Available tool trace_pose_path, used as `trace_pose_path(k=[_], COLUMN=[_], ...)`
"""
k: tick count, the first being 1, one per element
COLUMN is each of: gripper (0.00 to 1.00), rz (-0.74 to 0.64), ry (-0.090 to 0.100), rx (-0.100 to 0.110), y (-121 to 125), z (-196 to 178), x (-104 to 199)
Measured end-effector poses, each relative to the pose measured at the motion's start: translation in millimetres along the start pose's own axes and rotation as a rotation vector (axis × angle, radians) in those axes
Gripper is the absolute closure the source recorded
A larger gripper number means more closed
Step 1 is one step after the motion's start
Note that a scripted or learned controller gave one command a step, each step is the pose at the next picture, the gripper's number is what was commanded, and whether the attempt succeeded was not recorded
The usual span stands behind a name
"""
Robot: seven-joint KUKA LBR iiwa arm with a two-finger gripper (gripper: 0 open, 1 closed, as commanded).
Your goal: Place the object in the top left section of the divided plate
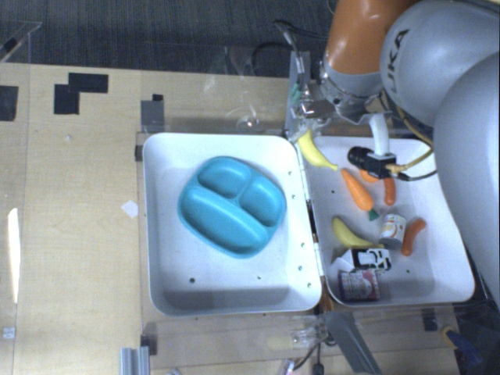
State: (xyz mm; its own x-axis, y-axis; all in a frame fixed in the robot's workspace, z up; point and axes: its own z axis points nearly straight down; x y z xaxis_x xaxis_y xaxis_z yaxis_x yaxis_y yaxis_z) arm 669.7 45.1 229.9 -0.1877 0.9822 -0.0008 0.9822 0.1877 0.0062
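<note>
The task names only "the object", and nothing marks out which of the loose things it is. One candidate, a yellow banana (316,151), sits at the far left corner of the right bin (445,287), just below the jaws (301,122) and leaning against the wall between the two bins; whether the jaws touch it or grip it I cannot tell, and I cannot tell either how wide they stand, since the metal there is a blur of shine.

The blue divided plate (232,205) lies in the middle of the left bin (168,287), tilted a little in view, with two smaller sections on its far side and one long section on its near side. All three sections look bare.

In the right bin, going down from the banana: an orange carrot (358,191), another small orange piece (389,191), a second yellow banana (351,235), a small white pot (393,226), a reddish sausage-shaped thing (413,236), and a flat dark packet (359,285) near the front wall with a black-and-white item (370,259) on top of it.

The grey arm (445,61) with its orange band (361,22) looms in from the right, over the right bin's far side. A black part with a yellow cable (373,161) hangs under it. Both bins rest on the pale wooden table (70,233).
</note>
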Motion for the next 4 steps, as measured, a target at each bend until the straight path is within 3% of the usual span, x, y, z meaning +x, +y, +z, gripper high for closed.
trace_pose_path(k=[1, 3, 4], gripper=[1.00, 1.00, 1.00], rz=[-0.113, -0.302, -0.375], ry=[0.000, 0.000, 0.001], rx=[0.000, -0.002, -0.001], y=[2, 11, 11], z=[1, -4, 8], x=[8, 56, 60])
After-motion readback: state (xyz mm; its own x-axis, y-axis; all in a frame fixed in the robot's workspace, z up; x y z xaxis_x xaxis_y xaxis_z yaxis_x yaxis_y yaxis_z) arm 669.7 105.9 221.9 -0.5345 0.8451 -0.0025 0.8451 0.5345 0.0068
